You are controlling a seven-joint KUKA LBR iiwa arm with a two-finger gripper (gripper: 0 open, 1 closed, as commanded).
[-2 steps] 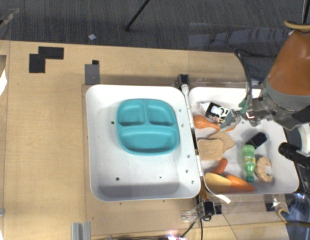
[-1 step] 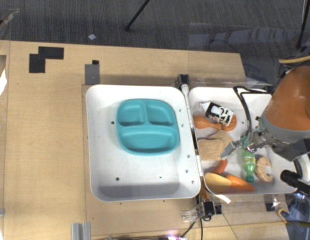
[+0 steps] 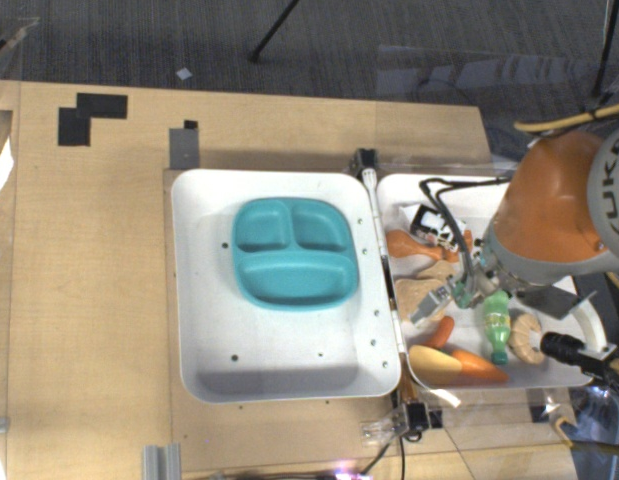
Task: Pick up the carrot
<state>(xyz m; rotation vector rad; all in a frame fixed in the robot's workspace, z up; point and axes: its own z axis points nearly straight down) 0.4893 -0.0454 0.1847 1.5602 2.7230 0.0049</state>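
The carrot (image 3: pixel 478 364) is a long orange piece lying flat near the front wall of the right bin (image 3: pixel 489 193), touching a yellow banana-like piece (image 3: pixel 433 360) on its left. My gripper (image 3: pixel 447 299) hangs low over the middle of the right bin, a short way behind and to the left of the carrot. It sits above a tan bread slice (image 3: pixel 417 293) and a small red-orange piece (image 3: pixel 442 331). The arm's orange band (image 3: pixel 549 203) covers the bin's right part. Nothing shows in the gripper's grasp.
A green bottle (image 3: pixel 496 326) and a round tan item (image 3: pixel 527 336) lie just behind the carrot. A brown drumstick (image 3: pixel 411 246) rests further back. The left bin (image 3: pixel 194 268) holds a teal divided plate (image 3: pixel 292 252). Black cables run around the wrist.
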